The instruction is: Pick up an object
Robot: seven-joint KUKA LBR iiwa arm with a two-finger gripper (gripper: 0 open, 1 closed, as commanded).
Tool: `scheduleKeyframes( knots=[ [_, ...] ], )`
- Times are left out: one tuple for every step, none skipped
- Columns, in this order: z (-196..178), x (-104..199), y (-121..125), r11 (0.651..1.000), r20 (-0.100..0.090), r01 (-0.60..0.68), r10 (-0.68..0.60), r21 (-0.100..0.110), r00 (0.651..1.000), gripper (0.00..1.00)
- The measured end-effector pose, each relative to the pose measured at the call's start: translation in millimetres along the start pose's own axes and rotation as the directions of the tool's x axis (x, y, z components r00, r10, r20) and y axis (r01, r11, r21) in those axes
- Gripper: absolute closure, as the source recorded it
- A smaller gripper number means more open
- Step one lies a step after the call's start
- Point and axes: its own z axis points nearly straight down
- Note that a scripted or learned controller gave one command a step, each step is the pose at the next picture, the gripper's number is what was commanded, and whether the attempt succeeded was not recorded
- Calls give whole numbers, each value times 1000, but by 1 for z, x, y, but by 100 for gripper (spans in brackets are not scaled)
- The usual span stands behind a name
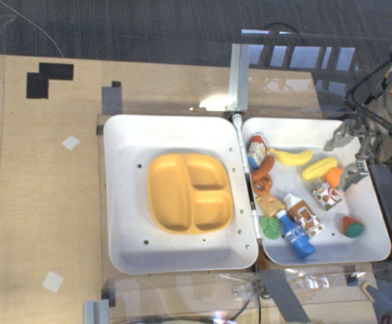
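The right bin (375,245) holds several toy foods: a yellow banana (292,156), a yellow corn-like piece (320,167), a small orange ball (334,178), a strawberry-print carton (326,196), a strawberry (351,227), a blue bottle (297,239), a second carton (305,215) and a red sausage (263,167). My gripper (345,157) hangs over the bin's right side, just right of the corn-like piece and the orange ball. It is open, one finger toward the back, the other beside the orange ball. Nothing sits between them.
The left bin (125,241) carries a yellow divided plate (189,192). A green leafy piece (271,229), a tan biscuit (267,202) and a small can (256,148) crowd the right bin's left wall. A metal post (239,76) rises behind the bins.
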Motion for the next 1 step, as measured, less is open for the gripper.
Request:
scheduleKeyframes(
  knots=[
    [126,-48,4,976,-9,-220,220,-1,976,0]
  ],
)
